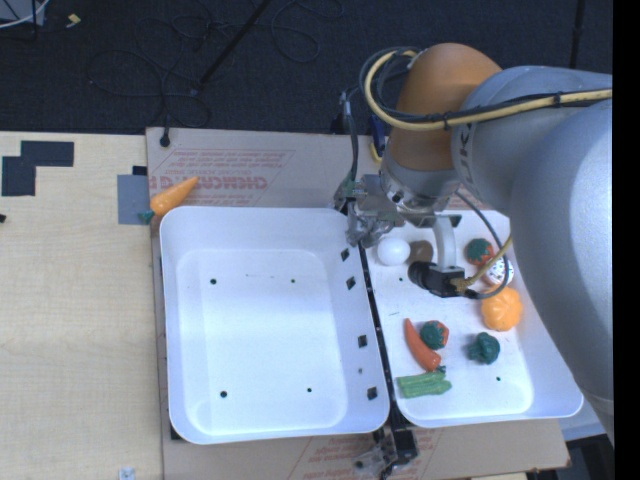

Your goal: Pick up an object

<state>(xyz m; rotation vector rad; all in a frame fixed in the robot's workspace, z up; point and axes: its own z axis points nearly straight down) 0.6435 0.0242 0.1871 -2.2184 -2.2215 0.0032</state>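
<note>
I see my two-finger gripper (372,230) low beside the small white ball (392,252); nothing lifted yet (jaw state unclear).

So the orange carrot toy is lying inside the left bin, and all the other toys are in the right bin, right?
Not quite. The camera view shows the orange carrot toy lying outside the left bin, on the board just past its far left corner. The rest holds: the other toys, like the white ball and the green bean pod, are in the right bin.
</note>
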